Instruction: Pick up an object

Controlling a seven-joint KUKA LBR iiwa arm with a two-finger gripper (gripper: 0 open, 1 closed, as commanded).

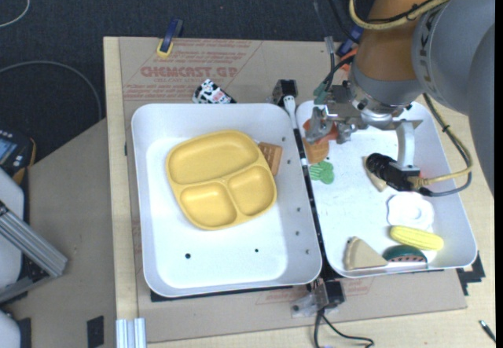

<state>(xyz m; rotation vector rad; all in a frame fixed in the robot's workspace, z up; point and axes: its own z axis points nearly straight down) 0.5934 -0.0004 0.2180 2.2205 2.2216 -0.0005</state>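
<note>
Reaching in from the right, grey arm with orange band puts its two-finger gripper (321, 128) low over the right white bin (357, 197), at its left wall. Cannot tell gripper state. Small orange-brown object (317, 151) sits right under it, green toy piece (321, 174) just below. Yellow three-compartment plastic plate (221, 178) lies in the left white bin (157, 236).
</note>
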